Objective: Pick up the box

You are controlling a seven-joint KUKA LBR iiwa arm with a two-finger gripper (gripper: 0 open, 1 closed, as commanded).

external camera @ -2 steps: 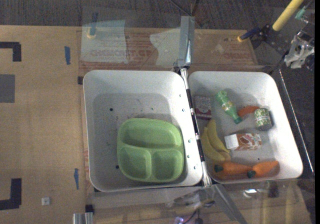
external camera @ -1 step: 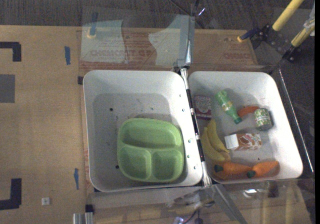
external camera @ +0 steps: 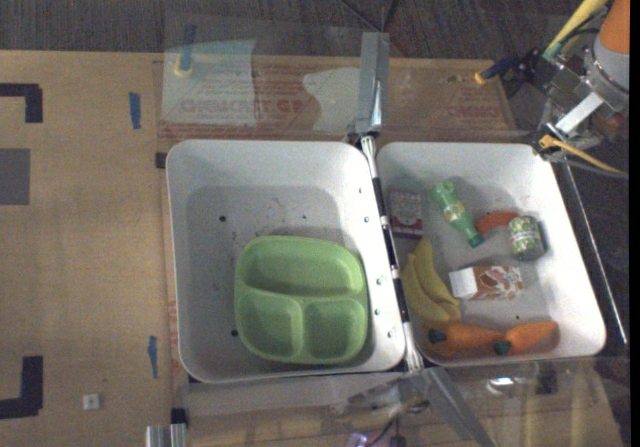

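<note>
Camera view looks down on two white bins set side by side on a brown bench. A light green divided tray [external camera: 300, 299] with three compartments lies in the left bin [external camera: 190, 185], toward its near side. The right bin [external camera: 580, 265] holds a crowd of small things. The box [external camera: 487, 281], a small carton with a white end and an orange-red printed side, lies flat on its side near the middle of that bin. Just to its left, almost touching the white end, curves a yellow banana [external camera: 428, 287]. In front of the box, along the near wall, two carrots [external camera: 495, 337] lie end to end. Behind the box, a small round can [external camera: 525, 237] sits next to another small carrot [external camera: 493, 221], and a green bottle [external camera: 456, 211] lies tilted farther left. A dark red packet [external camera: 405, 213] rests against the bin's left wall. The gripper [external camera: 580, 115] is up at the far right corner of the scene, beyond the right bin's far rim, among yellow and blue cables; whether its fingers are spread or pressed together I cannot tell. The box lies well apart from it, toward the near left.
</note>
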